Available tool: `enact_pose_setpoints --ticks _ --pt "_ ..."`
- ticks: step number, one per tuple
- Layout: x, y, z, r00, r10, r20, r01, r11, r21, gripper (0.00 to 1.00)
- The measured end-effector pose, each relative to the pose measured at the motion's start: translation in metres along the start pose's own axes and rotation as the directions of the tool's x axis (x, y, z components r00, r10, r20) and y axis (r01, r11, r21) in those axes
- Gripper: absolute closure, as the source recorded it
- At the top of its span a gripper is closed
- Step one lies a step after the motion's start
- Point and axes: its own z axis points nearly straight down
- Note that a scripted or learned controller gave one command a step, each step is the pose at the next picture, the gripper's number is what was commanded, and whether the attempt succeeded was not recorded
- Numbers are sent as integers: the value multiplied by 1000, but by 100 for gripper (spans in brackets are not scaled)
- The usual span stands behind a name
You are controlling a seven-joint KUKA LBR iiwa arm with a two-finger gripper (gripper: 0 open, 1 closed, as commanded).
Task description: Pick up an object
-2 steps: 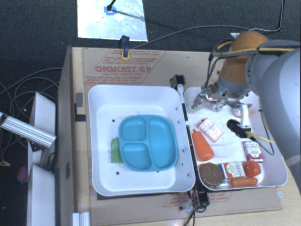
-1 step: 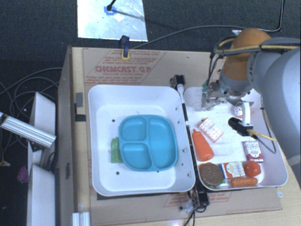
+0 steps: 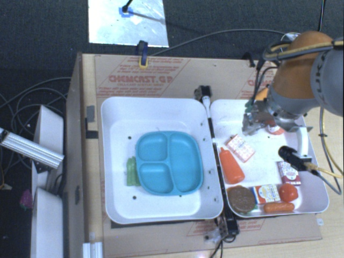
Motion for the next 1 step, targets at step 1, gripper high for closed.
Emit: enact_pose_setpoints --ticks 1 --pt "0 -1 1 1000 0 -1 0 1000 3 0"
